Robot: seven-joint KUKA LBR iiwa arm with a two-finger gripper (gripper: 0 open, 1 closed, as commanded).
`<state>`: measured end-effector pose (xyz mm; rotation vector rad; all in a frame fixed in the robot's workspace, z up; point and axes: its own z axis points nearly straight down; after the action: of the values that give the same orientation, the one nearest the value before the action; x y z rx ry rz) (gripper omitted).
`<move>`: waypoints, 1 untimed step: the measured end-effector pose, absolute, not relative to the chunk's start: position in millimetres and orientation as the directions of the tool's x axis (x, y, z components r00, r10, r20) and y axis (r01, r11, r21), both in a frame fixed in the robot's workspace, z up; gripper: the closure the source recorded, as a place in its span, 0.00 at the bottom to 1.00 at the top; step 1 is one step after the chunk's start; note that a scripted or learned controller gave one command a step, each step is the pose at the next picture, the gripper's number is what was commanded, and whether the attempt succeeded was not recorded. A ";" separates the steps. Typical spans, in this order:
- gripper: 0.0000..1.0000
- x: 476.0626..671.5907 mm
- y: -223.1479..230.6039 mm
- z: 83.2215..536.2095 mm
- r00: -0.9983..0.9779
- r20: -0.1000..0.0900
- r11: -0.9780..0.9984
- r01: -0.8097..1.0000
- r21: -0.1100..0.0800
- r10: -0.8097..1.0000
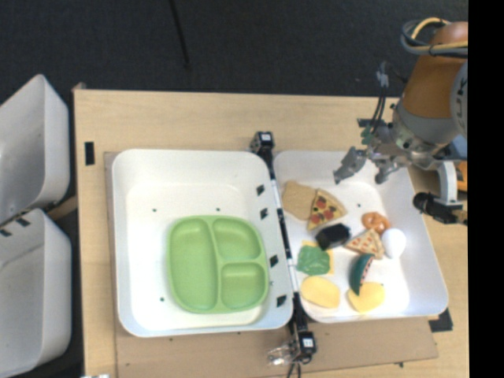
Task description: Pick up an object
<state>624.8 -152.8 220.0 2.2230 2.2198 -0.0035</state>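
At the far edge of the right bin (pixel 417 235) the gripper (pixel 364 168) hangs above bare white floor, with its two fingers spread apart and nothing between them. One finger points toward the left, the other sits closer to the bin's right wall.

All the toy food lies nearer to the camera than the gripper, gathered in the middle and the near part of this bin. The closest piece is the pizza slice (pixel 324 207), which rests partly on a tan bread piece (pixel 296 198); it lies down and to the left from the gripper, and its long axis runs on a slant, from upper left to lower right. Just beyond it are a small black piece (pixel 333 235) and an orange piece (pixel 375 221), beside a white egg (pixel 393 242).

I judge that the arm must move toward the camera and a little left, then go down. The pieces touch each other, so the fingers may catch two things or push one away.

The left bin (pixel 134 203) holds a green divided plate (pixel 216 263).
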 end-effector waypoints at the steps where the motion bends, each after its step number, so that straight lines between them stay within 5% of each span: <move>1: 0.00 626.6 -158.3 177.2 0.003 -0.002 -0.003 1.000 -0.001 1.000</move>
<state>626.6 -158.3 177.2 2.2249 2.2174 -0.0033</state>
